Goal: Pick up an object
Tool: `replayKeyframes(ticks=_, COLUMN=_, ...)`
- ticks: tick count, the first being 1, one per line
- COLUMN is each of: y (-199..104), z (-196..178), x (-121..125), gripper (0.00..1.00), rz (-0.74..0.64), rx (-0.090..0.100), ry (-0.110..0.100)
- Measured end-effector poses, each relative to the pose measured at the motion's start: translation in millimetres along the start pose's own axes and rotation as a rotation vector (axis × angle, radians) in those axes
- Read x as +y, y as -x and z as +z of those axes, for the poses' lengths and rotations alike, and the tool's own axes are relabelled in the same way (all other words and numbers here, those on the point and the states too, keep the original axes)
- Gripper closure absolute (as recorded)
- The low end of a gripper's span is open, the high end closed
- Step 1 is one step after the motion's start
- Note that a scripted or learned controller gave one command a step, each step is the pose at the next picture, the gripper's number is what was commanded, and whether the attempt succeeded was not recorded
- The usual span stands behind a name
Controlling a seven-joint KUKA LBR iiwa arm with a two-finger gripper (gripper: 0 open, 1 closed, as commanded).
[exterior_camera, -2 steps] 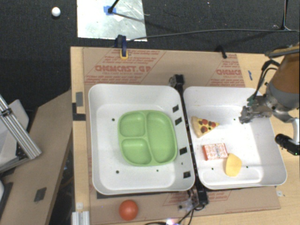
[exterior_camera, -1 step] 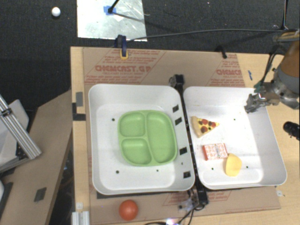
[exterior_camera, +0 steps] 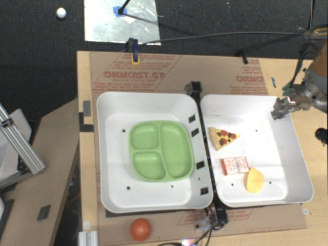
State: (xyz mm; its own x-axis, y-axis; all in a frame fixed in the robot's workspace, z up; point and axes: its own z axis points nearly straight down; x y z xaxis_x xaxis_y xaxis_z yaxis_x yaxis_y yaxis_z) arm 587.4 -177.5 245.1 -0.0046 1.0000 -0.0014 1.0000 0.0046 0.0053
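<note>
The tool (exterior_camera: 281,109), its state impossible to tell, is hovering over the right bin (exterior_camera: 294,137); reaching the pizza slice (exterior_camera: 223,137) is probably coming next.

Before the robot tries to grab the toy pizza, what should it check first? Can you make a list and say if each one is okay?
1. Pizza slice out in the open in the right bin, nothing on top: ok.
2. Pizza apart from the red-and-white packet and the yellow piece: ok.
3. Gripper above the pizza: not ok, it sits near the bin's far right corner.
4. Fingers open for a grab: cannot tell, too blurry.
5. Nothing already held: cannot tell.
6. Green tray out of the way in the left bin: ok.
</note>
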Motion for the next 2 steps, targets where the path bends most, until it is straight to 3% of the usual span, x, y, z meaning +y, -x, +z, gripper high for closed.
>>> replayKeyframes(ticks=2, y=-118.1, z=-2.0, x=26.7, gripper=1.00, rz=-0.006, rx=0.003, ry=-0.002)
